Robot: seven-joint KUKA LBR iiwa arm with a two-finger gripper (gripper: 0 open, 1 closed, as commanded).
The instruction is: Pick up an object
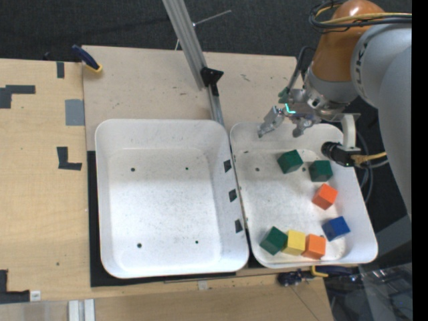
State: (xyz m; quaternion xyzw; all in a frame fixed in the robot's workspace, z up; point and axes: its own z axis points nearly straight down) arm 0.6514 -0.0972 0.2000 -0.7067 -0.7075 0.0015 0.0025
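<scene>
Task thing = any of the blocks, all in the right bin (249, 199). Nearest the claw: a dark green cube (290, 161), lying tilted in the bin's upper half, w/ a second green cube (321, 171) just beside it to the right, small gap btwn them. Below those sits an orange cube (326, 196), then a blue cube (336, 228) near the right wall. Along the bottom edge runs a row of three, touching or nearly so: green block (273, 240), yellow block (295, 242), orange block (314, 246).

The claw (284, 124) hovers over the bin's top rim, above & slightly left of the dark green cube; fingers spread apart, nothing btwn them. One finger (269, 124) points down-left, the other sits to the right. Grey arm w/ orange band (341, 42) comes in from the upper right; black cable loops near the bin's right wall.

Left bin (160, 129) lies beside the right one, rims touching along the middle; black clips on that shared edge. A slanted metal rail (187, 29) crosses from the top to the bins' junction, close to the claw's left. Mid-left part of the right bin's floor is open. Tabletop (40, 199) at left carries grey & black tape bits; a blue-yellow clamp (87, 57) at upper left, well apart.
</scene>
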